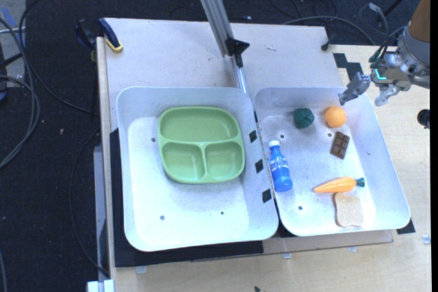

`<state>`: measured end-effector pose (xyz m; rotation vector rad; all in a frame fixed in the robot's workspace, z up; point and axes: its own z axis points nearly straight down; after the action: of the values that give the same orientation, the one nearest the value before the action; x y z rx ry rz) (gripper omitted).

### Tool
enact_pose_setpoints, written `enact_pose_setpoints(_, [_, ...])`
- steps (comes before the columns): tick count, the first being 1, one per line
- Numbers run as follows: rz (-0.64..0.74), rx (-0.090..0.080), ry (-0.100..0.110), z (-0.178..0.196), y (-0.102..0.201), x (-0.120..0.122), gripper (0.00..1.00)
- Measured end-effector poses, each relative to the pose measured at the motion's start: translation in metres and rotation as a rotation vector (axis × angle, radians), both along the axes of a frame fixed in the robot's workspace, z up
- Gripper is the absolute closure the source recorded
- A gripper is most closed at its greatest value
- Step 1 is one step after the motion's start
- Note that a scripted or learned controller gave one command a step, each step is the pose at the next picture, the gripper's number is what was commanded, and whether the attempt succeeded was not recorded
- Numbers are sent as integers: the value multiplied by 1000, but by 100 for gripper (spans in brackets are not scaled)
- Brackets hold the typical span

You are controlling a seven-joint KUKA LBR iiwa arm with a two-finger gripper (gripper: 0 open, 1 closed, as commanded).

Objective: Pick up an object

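Observation:
The right bin (383, 167) holds several small objects: a dark green lump (304, 117), an orange ball (335, 117), a brown chocolate bar (340, 145), a blue bottle with a white cap (278, 165), a carrot (337, 184) and a slice of bread (349, 210). My gripper (369, 89) hovers over the bin's far right corner, up and to the right of the orange ball. Its two fingers stand apart with nothing between them.
The left bin (137, 215) carries a green three-compartment plate (202, 144). A slanted metal pole (215, 7) crosses the back of the bench and ends between the two bins. Black clips (259, 164) sit along the seam between the bins.

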<state>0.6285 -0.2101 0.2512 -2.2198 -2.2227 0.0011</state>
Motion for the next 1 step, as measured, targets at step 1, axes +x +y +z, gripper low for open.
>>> enact_pose_setpoints(1, [0,0,-2,1,0,0,0])
